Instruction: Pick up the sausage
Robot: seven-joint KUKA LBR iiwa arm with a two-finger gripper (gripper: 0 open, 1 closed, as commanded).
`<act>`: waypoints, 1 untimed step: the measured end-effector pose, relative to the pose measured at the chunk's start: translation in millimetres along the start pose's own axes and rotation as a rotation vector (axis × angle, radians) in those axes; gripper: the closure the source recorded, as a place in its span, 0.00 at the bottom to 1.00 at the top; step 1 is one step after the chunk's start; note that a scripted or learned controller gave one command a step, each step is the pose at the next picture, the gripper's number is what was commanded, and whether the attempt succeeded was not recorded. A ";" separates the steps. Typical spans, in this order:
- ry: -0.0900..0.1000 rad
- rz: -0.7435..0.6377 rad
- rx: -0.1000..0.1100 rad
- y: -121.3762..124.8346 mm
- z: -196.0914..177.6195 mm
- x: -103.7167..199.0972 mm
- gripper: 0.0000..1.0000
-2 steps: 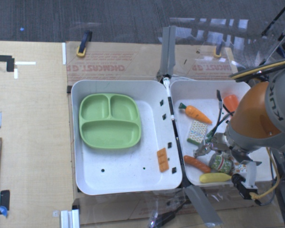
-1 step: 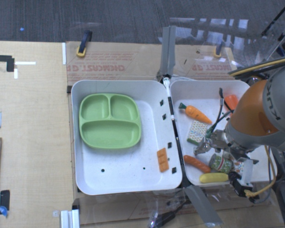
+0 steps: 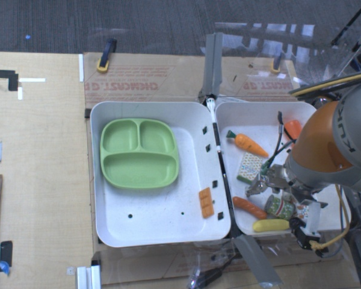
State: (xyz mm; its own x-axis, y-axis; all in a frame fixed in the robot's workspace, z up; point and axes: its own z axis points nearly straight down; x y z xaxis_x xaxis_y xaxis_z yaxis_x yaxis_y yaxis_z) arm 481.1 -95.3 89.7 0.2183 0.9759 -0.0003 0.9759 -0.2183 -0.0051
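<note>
Below-left of the gripper (image 3: 260,184), sausage (image 3: 249,207) lies flat, long axis running upper-left to lower-right, apart from it; finger gap can't be told.

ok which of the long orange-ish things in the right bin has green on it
The carrot, near the bin's top left: it has a green leafy stub at its left end. The sausage, lower down near the gripper, is plain reddish orange all along.

The sausage (image 3: 249,206) is a reddish-orange, slim, rounded piece lying flat on the floor of the right bin (image 3: 259,124), near its front left corner. It runs at a slant, its right end lower, just beside a yellow banana (image 3: 271,225).
</note>
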 end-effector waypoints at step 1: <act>-0.003 -0.146 -0.001 60.6 -157.1 -3.3 0.00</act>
State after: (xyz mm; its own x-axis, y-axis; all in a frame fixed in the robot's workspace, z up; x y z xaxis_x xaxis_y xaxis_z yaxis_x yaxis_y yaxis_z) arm 540.3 -111.9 246.5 0.0735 0.9973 -0.0026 0.9973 -0.0735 -0.0046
